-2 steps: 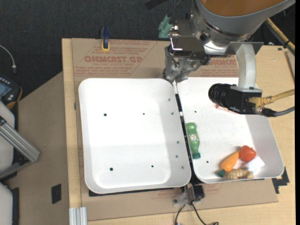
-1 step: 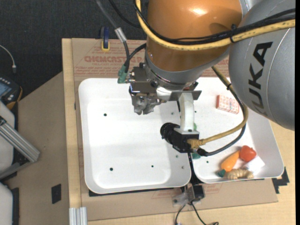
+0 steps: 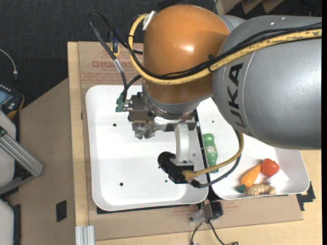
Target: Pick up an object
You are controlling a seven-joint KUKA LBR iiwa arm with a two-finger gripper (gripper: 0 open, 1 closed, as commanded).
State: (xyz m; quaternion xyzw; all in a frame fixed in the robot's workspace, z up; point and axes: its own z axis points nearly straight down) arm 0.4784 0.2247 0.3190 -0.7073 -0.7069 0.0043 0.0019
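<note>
While over white bin [image 3: 104, 154], end effector [image 3: 142, 130]

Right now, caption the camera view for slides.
Gripper hangs over one bin; carrot and tomato lie in the other bin.

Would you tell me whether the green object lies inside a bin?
Inside: the green object lies within the right bin, beside its left rim.

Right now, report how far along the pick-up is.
Done: nothing looks picked yet. The green toy, orange carrot, red tomato and beige root all lie in the right bin. In hand: the end effector hangs over the left bin, away from them, with no item seen in it. Left: reach an item, grip it and lift it.
</note>
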